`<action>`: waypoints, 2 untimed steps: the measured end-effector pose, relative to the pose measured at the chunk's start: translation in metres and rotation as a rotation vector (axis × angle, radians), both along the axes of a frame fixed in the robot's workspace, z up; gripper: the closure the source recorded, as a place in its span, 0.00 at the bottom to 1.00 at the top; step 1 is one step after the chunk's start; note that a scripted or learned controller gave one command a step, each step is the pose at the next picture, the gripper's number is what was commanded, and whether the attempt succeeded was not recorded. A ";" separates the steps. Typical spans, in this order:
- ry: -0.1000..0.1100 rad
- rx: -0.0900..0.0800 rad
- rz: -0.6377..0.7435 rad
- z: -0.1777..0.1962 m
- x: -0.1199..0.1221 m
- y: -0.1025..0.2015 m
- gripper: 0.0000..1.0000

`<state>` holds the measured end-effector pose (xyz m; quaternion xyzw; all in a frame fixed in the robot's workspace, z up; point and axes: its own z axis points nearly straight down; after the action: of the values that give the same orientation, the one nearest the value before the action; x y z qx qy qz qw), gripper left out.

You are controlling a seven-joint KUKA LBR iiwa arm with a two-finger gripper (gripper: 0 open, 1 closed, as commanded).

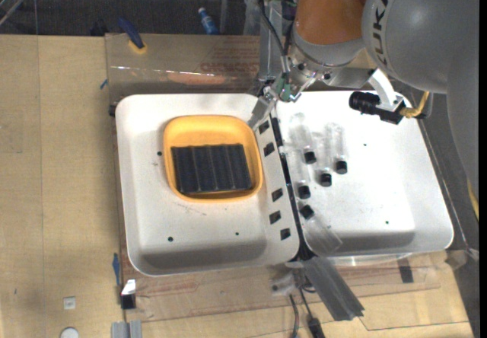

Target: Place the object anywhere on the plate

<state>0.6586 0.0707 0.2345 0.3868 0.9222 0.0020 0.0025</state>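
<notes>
You see the orange plate (212, 157) in the left bin (144, 199), with a dark ribbed rectangular object (211, 168) lying flat on it. The end effector (283, 91) hangs over the divider between the bins, near the plate's upper right corner; you cannot tell from this view how it is set. The right bin (388, 176) sits just beside the left one on the bench (53, 176).

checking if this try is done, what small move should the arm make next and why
Probably a short retreat up and back over the right white bin. The dark ribbed rectangular block already lies flat inside the yellow rounded-square plate, and the gripper hangs apart from it, by the plate's far right corner.
</notes>
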 end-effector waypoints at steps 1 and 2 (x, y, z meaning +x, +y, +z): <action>0.005 -0.001 0.248 -0.031 0.005 0.040 0.00; 0.004 -0.002 0.540 -0.049 -0.007 0.000 0.00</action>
<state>0.6520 0.0710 0.1860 0.1270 0.9919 0.0009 0.0006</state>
